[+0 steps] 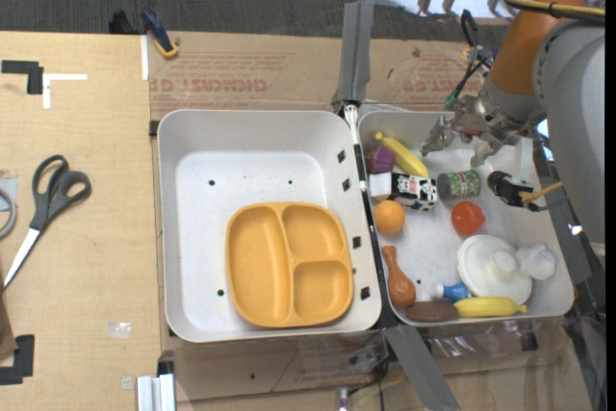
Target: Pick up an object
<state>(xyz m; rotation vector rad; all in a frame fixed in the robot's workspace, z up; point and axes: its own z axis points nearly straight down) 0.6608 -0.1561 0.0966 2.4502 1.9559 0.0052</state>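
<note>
The end effector (pixel 469 132) hangs over the right white bin's (pixel 423 272) far end — whether it is open or closed I cannot tell. The small green-labelled jar (pixel 459 184) lies just below it toward the camera, long axis left-right.

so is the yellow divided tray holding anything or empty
Empty. The yellow tray lies flat in the left bin, and all three compartments show bare yellow bottoms.

wooden bench (pixel 87 236) bears scissors (pixel 43 202), two bins (pixel 183 236).
</note>
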